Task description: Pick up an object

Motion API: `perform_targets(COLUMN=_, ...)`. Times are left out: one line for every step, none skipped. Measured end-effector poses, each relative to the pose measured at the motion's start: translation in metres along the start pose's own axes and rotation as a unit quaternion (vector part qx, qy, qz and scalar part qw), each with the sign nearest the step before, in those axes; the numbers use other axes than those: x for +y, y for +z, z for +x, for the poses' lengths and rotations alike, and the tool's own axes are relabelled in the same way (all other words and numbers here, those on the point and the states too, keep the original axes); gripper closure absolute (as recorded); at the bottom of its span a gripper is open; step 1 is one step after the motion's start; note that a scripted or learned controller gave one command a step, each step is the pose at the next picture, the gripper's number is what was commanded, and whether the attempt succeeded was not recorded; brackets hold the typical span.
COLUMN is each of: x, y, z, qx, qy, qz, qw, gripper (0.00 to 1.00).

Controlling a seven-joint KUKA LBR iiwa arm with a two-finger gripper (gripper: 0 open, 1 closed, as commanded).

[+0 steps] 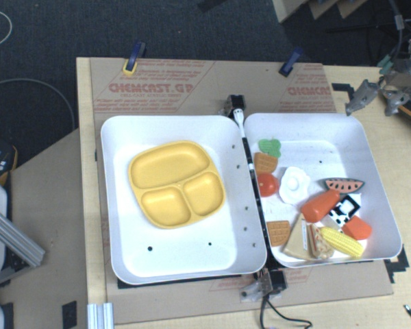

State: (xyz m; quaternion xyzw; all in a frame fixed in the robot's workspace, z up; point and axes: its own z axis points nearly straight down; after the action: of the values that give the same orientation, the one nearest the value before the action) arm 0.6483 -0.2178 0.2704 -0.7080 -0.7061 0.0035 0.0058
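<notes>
The right bin (370,153) holds several toy foods: a green leafy piece (269,146), a brown cracker (265,162), a red tomato (266,184), a white fried egg (294,184), a watermelon slice (344,184), an orange carrot (320,205), a corn cob (342,241) and a sandwich slice (307,242). My gripper (374,99) hangs beyond the right bin's far right corner, above the bench and outside the bin. Nothing shows in its grasp.
A yellow divided plate (177,182) lies in the left bin (116,204). A black-and-white tag (342,210) and an orange block (357,228) sit among the foods. A second cracker (279,232) lies by the divider. Clamps (131,59) hold the cardboard at the back.
</notes>
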Motion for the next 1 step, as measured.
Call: perform_targets(x=0.0022, y=-0.0079, z=0.0007, qx=-0.002, qy=-0.001, qz=-0.006, qw=1.0, gripper=0.0)
